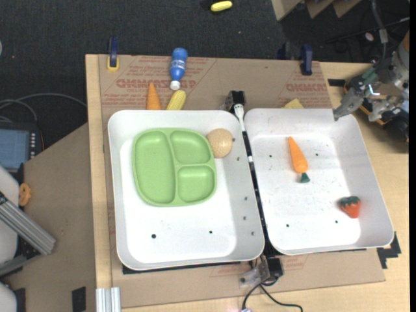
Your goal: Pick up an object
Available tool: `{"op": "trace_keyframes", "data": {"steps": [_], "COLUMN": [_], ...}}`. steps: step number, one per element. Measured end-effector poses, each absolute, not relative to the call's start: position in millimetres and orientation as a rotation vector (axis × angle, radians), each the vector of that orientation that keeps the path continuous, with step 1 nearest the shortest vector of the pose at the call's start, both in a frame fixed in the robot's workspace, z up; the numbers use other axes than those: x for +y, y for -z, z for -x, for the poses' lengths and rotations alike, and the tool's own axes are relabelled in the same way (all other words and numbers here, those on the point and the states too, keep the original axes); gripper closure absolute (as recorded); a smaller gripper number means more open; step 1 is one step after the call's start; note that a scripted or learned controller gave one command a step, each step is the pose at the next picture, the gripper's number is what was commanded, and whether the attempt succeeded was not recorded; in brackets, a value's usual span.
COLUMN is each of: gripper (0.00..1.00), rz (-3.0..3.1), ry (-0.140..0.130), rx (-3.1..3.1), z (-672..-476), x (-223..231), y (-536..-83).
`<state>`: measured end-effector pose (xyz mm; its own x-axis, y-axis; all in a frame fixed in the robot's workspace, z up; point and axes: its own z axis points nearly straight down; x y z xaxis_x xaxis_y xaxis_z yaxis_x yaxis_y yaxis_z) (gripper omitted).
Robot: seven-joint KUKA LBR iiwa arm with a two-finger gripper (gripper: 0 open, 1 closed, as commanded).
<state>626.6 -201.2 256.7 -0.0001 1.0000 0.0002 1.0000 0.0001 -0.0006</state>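
Note:
An orange carrot point(298, 156) with a green tip lies in the upper middle of the right bin point(325, 236). A small red strawberry-like fruit point(351, 207) sits near that bin's right wall. In the left bin point(175, 239) a green divided plate point(174, 166) lies flat, and a tan round piece point(220, 142) rests against its upper right corner. My gripper point(348, 103) hovers over the far right corner of the right bin, well away from the carrot and with nothing visibly in it.
Beyond the left bin, on the cardboard, lie a blue-and-white bottle point(177, 67), a small orange cone point(153, 97) and a yellow piece point(176, 100). A black clamp point(236, 100) sits between the bins' far corners. Cables and equipment crowd the right edge.

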Motion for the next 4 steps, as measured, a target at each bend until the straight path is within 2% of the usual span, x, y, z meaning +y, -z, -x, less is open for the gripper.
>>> {"op": "trace_keyframes", "data": {"steps": [1, 2, 3, 4], "gripper": [0.00, 0.00, 0.00, 1.00], "rz": [2.210, 2.213, 2.219, 2.221], "ry": [-0.006, -0.004, -0.005, 0.000], "rx": [-2.219, -2.220, -2.218, -2.223], "z": [-665.7, -665.5, -665.7, -667.3], "x": [-173.7, -142.5, -150.3, -150.1], "y": [-154.7, -109.0, -83.0, -96.3]}}
